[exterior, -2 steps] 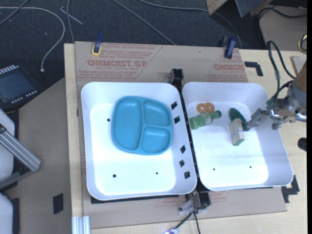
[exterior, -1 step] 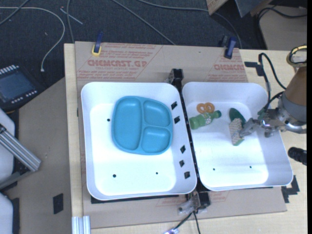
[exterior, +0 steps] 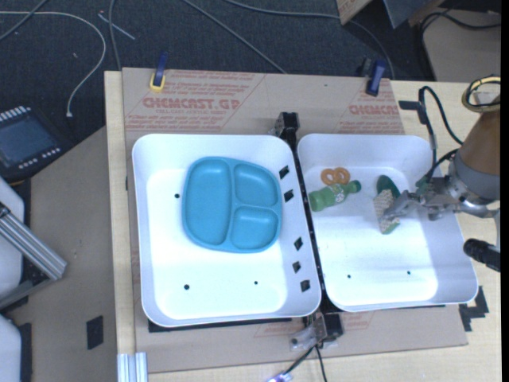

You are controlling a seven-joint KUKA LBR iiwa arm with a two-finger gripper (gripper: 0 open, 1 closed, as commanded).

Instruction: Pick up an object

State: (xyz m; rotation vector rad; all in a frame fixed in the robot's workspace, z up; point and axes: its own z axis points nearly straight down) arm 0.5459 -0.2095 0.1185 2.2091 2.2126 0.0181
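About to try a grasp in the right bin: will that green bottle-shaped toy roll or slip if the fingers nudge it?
The green bottle-shaped toy lies on its side on the right bin's smooth floor, so it will probably roll or skid. It looks small, likely light. The orange pretzel seems to touch it and may shift too.

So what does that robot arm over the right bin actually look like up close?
The arm is a rounded grey column with an orange-brown band above the wrist. It narrows to a metallic grey wrist, then a small gripper of dull silver-grey metal with thin fingers. A black cable loops along the arm from above. No lettering or markings can be made out on it.
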